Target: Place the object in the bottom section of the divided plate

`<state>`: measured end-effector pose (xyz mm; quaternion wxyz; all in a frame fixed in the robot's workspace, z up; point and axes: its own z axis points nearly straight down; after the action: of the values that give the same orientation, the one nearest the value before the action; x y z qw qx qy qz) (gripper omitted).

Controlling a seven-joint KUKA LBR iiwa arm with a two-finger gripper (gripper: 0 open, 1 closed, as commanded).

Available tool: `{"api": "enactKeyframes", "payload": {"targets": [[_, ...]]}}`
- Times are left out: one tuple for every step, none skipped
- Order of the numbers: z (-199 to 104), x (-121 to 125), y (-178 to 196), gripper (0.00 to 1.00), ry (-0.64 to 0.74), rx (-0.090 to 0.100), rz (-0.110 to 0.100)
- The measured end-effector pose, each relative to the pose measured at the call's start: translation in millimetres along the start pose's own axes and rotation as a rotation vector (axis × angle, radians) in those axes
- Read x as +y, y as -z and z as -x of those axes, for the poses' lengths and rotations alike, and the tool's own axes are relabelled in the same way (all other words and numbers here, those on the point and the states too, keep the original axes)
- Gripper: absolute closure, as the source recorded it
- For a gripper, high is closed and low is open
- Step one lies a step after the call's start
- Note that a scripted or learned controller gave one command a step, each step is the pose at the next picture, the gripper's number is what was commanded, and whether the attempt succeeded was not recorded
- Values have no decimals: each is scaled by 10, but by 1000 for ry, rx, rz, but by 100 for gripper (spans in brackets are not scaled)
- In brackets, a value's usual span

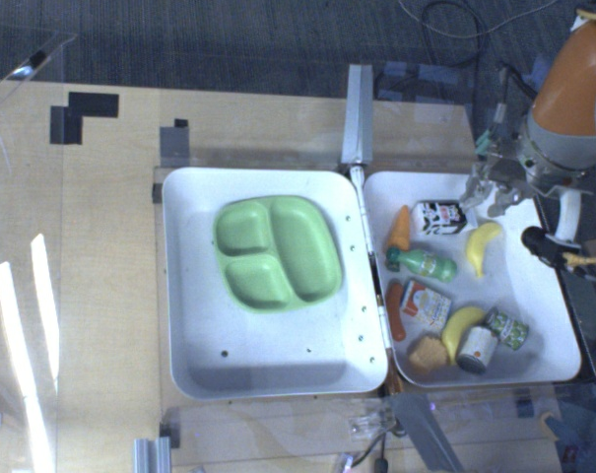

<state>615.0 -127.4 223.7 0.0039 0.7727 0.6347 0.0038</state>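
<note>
My gripper hangs seemingly open, just beside the milk carton, which lies at its eight o'clock, long axis crosswise.

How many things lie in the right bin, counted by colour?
Yellow: 2, banana and second banana
Orange or red: 3, carrot, sausage, packet
Green: 2, bottle, green can
Black and white: 1, carton
Brown: 1, cookie
Grey: 1, tin
Total: 10
</note>
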Motion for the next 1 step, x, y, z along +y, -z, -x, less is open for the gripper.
{"api": "enactKeyframes", "payload": {"targets": [[-566, -296, -275, 100, 319, 1, -6]]}}
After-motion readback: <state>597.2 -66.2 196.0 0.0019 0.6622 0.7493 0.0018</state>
